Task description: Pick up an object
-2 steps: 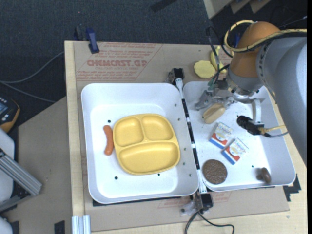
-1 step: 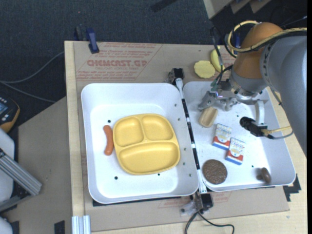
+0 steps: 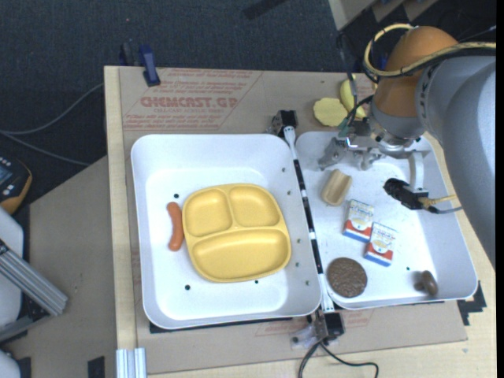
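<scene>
The gripper (image 3: 370, 150) hangs over the far end of the right bin (image 3: 449, 278); whether it is apart or together I cannot tell from here. The nearest candidate, a tan cylinder (image 3: 336, 187), lies just beside it, toward the front and the divider, its long axis running roughly front to back with a slight tilt, so a short reach that way looks likeliest

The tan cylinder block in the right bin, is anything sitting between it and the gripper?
Nothing visible does. The tan cylinder block lies just below and left of the gripper, with bare bin floor between them. The two small cartons and brown disc lie nearer the camera, off that path.
</scene>
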Controlling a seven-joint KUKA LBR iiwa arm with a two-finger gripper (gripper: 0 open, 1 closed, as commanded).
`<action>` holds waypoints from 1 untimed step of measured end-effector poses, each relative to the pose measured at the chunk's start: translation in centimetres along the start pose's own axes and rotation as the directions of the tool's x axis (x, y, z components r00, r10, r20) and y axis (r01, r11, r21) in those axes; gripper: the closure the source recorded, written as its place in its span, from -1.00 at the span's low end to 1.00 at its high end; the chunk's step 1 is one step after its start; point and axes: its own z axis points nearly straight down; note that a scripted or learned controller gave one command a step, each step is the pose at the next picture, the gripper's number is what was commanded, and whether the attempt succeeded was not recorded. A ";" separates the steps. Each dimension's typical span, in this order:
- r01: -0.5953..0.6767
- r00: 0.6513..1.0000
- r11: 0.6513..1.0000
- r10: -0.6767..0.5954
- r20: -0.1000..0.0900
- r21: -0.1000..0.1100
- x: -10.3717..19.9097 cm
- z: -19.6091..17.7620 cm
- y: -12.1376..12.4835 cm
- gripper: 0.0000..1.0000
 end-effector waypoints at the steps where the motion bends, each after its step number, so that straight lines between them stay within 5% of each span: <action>1: -0.003 1.000 1.000 0.003 -0.003 0.010 0.0 0.0 -5.1 -1.00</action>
